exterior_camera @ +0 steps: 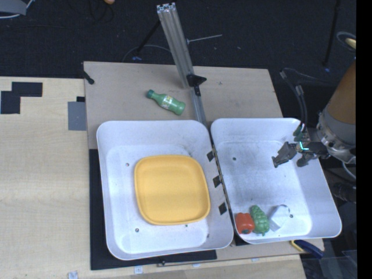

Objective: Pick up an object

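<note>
While the grey arm (340, 121) leans in from the right, its gripper (293, 156) hangs over the right bin (256, 138) near that bin's right wall, fingers spread apart with nothing between them. Three small things lie bunched at this bin's near edge, well apart from the gripper: one red piece (244, 222), one green piece (260, 220), one white piece (279, 217). One yellow plate (171, 189) lies in the left bin (116, 150). One green bottle (167, 102) lies on the bench (232, 95) behind the bins.
</note>
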`<state>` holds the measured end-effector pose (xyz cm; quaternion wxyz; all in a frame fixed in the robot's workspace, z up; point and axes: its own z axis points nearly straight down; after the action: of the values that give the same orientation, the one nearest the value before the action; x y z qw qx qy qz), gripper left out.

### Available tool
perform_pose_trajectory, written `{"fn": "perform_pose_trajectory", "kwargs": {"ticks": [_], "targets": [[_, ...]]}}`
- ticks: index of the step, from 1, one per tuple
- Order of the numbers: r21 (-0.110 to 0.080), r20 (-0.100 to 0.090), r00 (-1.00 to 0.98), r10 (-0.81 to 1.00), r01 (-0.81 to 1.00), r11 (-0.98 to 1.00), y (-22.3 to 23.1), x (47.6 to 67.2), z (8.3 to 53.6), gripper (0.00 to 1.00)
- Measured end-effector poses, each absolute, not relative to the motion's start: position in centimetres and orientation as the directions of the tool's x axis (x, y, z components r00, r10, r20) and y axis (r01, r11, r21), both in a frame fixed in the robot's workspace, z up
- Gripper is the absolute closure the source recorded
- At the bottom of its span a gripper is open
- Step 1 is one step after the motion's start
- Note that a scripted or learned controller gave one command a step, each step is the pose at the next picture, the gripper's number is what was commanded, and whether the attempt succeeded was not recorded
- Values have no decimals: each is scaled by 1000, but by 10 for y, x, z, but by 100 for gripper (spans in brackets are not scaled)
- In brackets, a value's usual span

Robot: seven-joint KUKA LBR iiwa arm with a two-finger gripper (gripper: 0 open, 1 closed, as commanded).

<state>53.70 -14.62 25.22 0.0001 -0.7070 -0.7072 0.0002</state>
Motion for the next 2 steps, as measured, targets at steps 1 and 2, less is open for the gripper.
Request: {"fn": "perform_pose_trajectory", "kwargs": {"ticks": [1, 2], "targets": [[-1, 0, 0, 1000, 1000, 0, -146, 537, 252, 0], [-4, 1, 0, 1000, 1000, 0, -148, 538, 210, 0]]}}
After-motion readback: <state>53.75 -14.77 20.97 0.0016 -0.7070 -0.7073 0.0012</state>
